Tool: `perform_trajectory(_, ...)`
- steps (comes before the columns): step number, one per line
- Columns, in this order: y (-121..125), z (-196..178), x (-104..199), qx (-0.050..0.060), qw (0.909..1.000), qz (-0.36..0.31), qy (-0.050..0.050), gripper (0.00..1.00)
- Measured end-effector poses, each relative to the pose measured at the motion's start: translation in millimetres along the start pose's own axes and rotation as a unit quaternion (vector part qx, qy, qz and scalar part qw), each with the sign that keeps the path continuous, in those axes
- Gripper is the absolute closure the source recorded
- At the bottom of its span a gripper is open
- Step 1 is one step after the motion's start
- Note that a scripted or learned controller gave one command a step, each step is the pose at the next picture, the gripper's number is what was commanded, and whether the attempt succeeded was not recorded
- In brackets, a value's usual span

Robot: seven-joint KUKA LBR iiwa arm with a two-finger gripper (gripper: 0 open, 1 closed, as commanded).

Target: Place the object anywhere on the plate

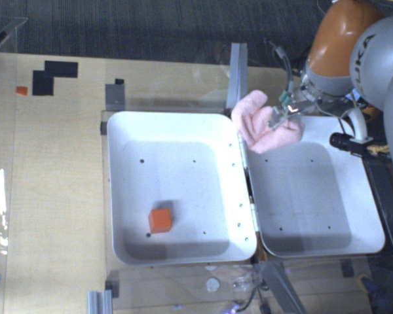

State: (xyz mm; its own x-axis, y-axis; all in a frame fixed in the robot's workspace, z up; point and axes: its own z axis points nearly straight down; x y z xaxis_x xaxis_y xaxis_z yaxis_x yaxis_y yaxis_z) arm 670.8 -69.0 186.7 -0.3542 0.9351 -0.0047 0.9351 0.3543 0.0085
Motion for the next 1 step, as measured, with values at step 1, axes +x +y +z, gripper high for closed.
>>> perform_trajectory(1, 3.2, -39.7, 0.3, -0.001, 1.0000, -0.004, 0.000, 1.00)
